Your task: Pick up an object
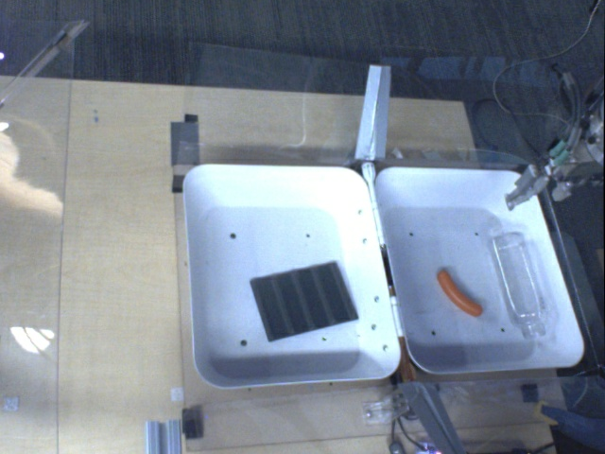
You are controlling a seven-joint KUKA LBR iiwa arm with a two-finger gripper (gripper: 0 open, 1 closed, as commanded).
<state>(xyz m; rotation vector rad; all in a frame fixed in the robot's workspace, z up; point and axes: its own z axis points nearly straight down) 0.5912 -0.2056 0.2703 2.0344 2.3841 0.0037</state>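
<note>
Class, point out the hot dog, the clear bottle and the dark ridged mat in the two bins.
hot dog (pixel 459 292), camera view, middle of the sausage.
clear bottle (pixel 518 277), camera view, middle of its body.
dark ridged mat (pixel 303 300), camera view, centre of its ribbed top.

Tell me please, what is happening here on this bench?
A robot arm is set to pick up an object from two white bins. Its gripper sits over the right bin's far right corner, holding nothing visible. That bin holds a sausage and a clear bottle. The left bin holds a dark ridged panel.
</note>
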